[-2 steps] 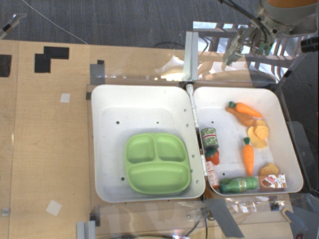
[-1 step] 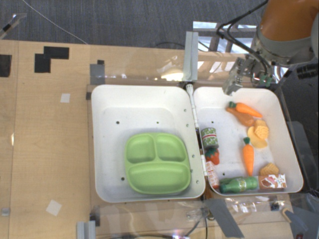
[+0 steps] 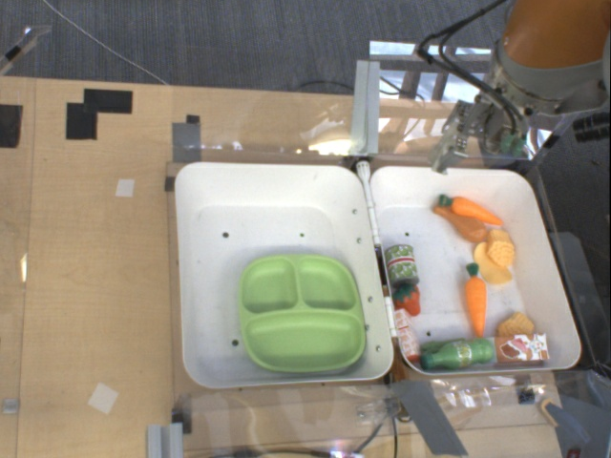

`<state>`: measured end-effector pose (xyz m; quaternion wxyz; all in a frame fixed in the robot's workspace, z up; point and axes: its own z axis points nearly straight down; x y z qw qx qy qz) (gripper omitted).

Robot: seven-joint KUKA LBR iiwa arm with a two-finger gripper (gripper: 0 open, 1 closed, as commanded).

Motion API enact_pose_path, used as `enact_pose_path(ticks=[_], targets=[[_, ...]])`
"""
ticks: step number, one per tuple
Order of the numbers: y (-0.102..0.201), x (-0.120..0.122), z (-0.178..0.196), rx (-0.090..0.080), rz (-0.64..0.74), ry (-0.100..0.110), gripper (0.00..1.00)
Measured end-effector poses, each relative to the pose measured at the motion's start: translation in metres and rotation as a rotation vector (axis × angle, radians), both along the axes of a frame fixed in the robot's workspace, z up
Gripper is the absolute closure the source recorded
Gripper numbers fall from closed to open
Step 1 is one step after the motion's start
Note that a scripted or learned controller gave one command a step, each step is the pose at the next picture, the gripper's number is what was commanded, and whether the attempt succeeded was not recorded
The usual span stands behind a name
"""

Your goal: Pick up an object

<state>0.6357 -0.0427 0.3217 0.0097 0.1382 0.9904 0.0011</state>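
End effector (image 3: 465, 139) above the right bin's (image 3: 546, 219) far rim — its opening cannot be told, nothing visibly held. Nearest target: toy carrot (image 3: 468, 209), just nearward inside, long axis running left–right.

No text can be read. The can (image 3: 400, 260), the green bottle (image 3: 459, 353) and the small carton (image 3: 523, 348) carry labels, perhaps printed, but too blurred to read.
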Motion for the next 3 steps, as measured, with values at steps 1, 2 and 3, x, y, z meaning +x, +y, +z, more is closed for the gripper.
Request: enact_pose_path(ticks=[1,2,3], targets=[[0.001,0.002,0.013,-0.001,0.002,-0.011,1.00],[-0.011,-0.034,-0.064,-0.001,0.146,0.017,1.00],[-0.010,-0.030,-0.049,-0.002,0.148,0.002,1.00]])
